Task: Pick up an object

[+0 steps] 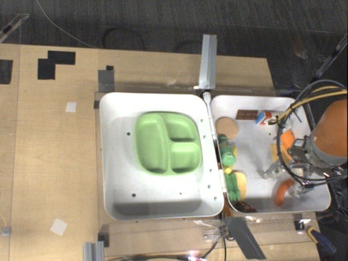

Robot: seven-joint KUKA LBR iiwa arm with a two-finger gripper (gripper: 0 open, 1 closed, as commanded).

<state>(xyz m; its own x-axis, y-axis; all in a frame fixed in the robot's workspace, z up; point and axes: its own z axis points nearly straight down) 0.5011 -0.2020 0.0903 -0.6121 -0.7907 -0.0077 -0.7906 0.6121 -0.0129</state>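
Low in the right bin (261,105), near its near-right corner, an orange carrot-like piece (281,192) lies just beside the gripper (293,173), whose jaw state cannot be told. A clean pick likely needs a centred, vertical descent. Smooth, rounded toy foods (231,170) line the divider; a glossy green compartment tray (167,142) fills the left bin (117,162).

Divided tray (166,143) in left bin (117,162); small items along right bin's (255,105) left wall.

No legible text or labels anywhere.
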